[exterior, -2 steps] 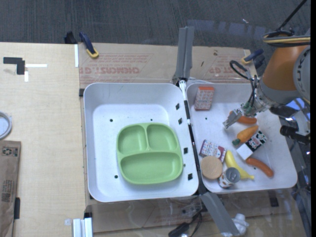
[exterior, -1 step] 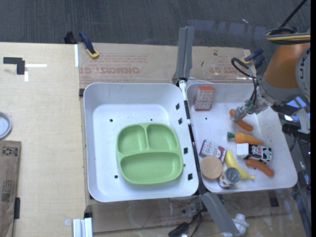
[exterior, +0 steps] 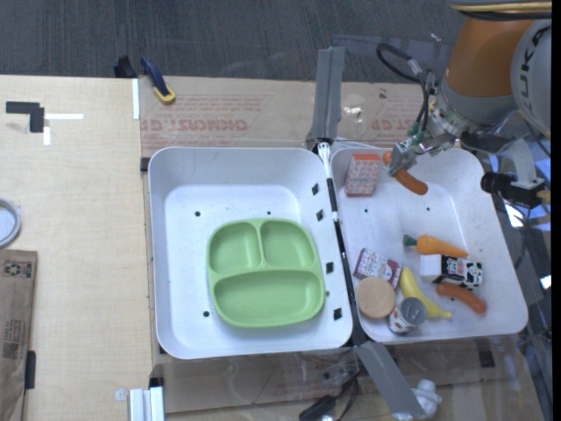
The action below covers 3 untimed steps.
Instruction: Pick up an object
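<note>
My gripper (exterior: 405,158) hangs over the back of the right bin (exterior: 491,323), just above a red-orange sausage (exterior: 411,182) that lies on the bin floor. A pink patterned box (exterior: 362,175) leans at the back left of that bin, to the gripper's left. Toward the front lie a carrot (exterior: 429,245), a black-and-white carton (exterior: 461,273), a second sausage (exterior: 463,299), a banana (exterior: 422,296), a tan round disc (exterior: 376,298), a small can (exterior: 403,316) and a pink packet (exterior: 376,264).
The left bin (exterior: 175,235) holds a green divided plate (exterior: 266,272). A grey divider post (exterior: 328,95) rises between the bins at the back. The arm's orange band (exterior: 495,38) and cables fill the upper right. A tape roll (exterior: 5,224) lies far left.
</note>
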Available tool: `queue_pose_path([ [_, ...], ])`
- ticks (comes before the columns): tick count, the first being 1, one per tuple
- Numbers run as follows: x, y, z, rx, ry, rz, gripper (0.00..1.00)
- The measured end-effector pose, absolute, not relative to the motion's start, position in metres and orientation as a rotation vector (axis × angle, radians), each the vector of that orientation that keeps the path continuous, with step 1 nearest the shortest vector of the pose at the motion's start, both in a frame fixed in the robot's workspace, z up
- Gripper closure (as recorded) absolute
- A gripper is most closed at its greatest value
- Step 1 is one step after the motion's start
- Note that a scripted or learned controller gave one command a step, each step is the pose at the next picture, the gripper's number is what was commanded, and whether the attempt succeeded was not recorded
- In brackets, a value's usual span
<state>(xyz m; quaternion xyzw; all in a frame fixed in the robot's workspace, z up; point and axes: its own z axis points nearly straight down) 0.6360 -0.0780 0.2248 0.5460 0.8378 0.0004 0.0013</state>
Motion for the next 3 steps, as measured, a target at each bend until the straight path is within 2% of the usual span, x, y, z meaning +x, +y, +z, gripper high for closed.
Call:
queue_pose_path([
  [1, 0.636, -0.079, 0.224, 1.715, 2.630, -0.001, 0.00],
  [2, 0.605, -0.158, 0.121, 1.921, 2.486, -0.004, 0.00],
  [3, 0.575, -0.163, 0.091, 1.759, 2.605, -0.001, 0.00],
])
